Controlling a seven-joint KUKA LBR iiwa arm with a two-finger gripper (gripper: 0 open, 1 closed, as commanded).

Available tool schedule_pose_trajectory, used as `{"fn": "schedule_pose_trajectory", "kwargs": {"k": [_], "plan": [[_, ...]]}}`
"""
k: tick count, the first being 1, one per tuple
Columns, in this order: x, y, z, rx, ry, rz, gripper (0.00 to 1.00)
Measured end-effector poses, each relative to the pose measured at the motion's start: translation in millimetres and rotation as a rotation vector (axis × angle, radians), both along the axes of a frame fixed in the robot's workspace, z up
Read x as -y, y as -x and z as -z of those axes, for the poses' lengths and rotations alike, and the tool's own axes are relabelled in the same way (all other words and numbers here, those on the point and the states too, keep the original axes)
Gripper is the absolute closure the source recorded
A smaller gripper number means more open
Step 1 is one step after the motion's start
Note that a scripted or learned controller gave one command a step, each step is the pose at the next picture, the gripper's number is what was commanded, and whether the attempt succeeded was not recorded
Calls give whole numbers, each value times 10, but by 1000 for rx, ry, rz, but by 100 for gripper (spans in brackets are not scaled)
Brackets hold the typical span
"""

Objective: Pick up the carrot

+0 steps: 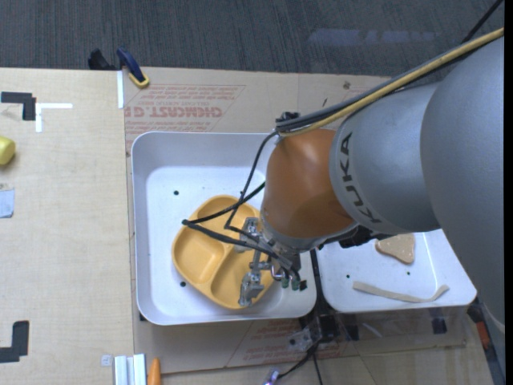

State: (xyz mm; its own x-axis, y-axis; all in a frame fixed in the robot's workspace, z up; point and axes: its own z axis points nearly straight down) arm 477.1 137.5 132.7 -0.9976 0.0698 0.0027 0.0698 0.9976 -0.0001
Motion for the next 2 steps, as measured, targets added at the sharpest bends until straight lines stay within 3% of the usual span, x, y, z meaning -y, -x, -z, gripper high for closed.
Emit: {"fn": "schedule_pose_trajectory", "kwargs": {"k": [1,2], "plan": [[4,-11,-90,2,1,-2,100],[344,-20,404,7,-1,-26,100]]}}
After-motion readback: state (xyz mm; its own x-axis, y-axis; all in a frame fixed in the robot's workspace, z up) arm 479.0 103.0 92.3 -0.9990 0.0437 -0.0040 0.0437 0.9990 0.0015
